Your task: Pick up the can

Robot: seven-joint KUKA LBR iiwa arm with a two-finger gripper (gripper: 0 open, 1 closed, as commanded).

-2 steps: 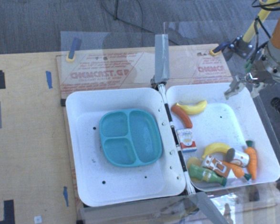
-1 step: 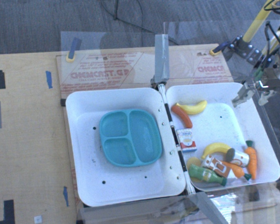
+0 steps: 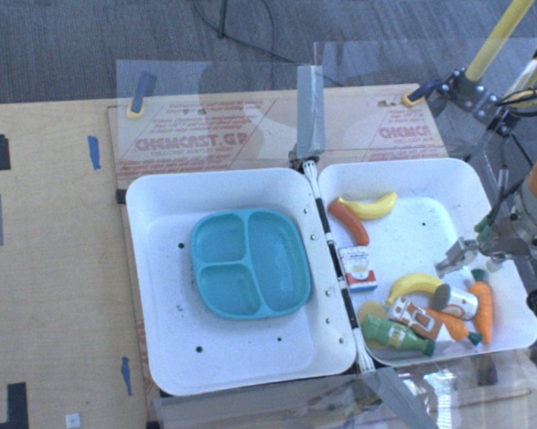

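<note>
The can, with a white, orange and brown label and a dark grey end, lies on its side in the front part of the right bin. It is wedged among a yellow banana, a green bottle and two carrots. My gripper hangs at the bin's right side, up and to the right of the can and apart from it. Its fingers are open and hold nothing.
A second banana and a red sausage lie at the back of the right bin, and a small carton sits by its left wall. The left bin holds a teal divided plate.
</note>
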